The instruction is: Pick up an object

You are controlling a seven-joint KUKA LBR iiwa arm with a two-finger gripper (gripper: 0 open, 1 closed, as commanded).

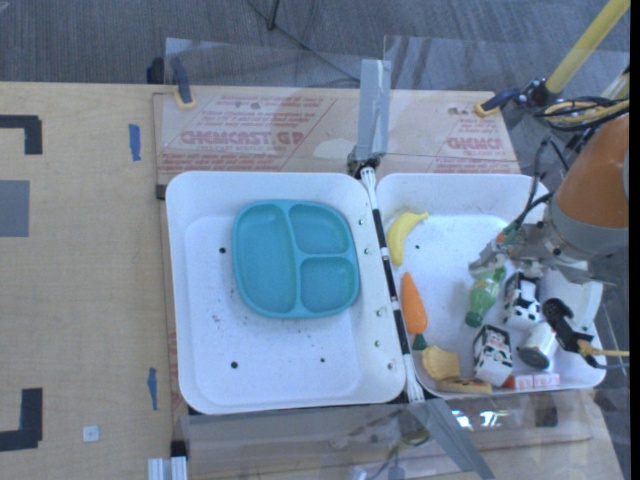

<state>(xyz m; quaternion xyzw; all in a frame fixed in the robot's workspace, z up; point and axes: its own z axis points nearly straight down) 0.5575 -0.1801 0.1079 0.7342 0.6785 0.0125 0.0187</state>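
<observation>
The green bottle (482, 299) lies long-axis near-left to far-right in the right bin (450, 233), beside the gripper (510, 258), whose grasp I cannot tell.

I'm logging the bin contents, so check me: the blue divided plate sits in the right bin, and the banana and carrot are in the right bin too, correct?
Not quite. The camera view shows the blue divided plate in the left bin, not the right one. The rest stands: the banana and the carrot do lie in the right bin, near its left wall.

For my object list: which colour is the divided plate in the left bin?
Teal blue plate, camera view.
</observation>
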